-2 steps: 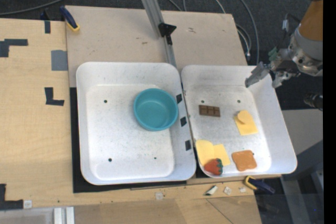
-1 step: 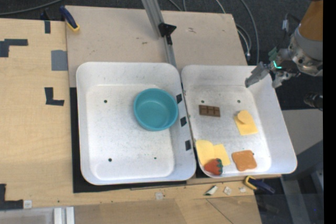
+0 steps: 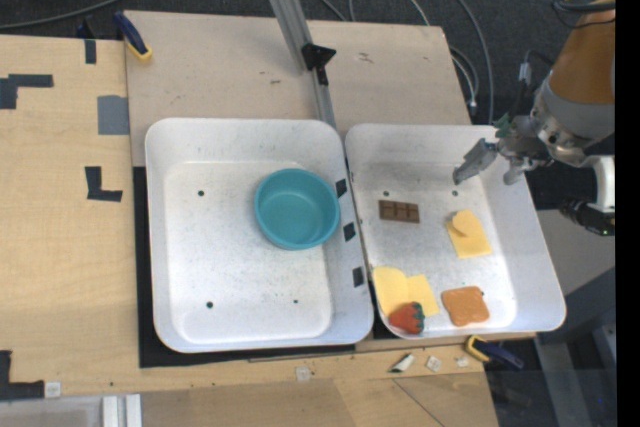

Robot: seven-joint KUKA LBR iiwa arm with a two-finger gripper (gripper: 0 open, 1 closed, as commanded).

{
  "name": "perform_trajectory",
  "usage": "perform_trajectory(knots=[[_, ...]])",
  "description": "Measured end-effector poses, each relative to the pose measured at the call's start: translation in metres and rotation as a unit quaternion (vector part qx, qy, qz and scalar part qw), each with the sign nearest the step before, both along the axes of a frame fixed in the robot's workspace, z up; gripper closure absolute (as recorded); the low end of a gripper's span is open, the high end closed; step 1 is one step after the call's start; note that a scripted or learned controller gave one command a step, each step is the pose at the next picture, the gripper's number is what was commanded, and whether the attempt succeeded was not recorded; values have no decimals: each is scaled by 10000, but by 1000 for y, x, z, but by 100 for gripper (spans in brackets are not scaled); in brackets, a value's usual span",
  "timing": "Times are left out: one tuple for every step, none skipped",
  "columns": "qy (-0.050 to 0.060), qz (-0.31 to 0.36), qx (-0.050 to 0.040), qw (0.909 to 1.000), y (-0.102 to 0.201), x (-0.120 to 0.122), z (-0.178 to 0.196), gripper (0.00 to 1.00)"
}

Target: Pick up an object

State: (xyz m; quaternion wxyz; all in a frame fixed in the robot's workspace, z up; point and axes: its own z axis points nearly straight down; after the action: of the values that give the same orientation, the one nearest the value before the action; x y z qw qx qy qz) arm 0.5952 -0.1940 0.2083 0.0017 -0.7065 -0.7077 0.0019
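Gripper [image 3: 490, 163]: you see it at the right of the frame, over the upper right edge of the right bin [image 3: 530, 245]; two fingers splayed apart, nothing between them, touching no object.
Chocolate piece [image 3: 399, 211]: centre of the right bin, well apart from the gripper.
Yellow wedge [image 3: 468, 233]: just right of the chocolate piece, below the gripper.
Strawberry [image 3: 406, 318]: lower left corner of the right bin, on a yellow slice [image 3: 398, 288].
Orange slab [image 3: 465, 305]: lower right.
Blue bowl [image 3: 296, 207]: left bin [image 3: 180, 215], upright.
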Motion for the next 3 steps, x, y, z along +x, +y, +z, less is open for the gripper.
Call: perform_trajectory(knots=[[16,-2,8,10000,1,-1,-65,0],[-6,2,0,10000,2,-2,-119,0],[-14,5,0,10000,2,-1,-106,100]])
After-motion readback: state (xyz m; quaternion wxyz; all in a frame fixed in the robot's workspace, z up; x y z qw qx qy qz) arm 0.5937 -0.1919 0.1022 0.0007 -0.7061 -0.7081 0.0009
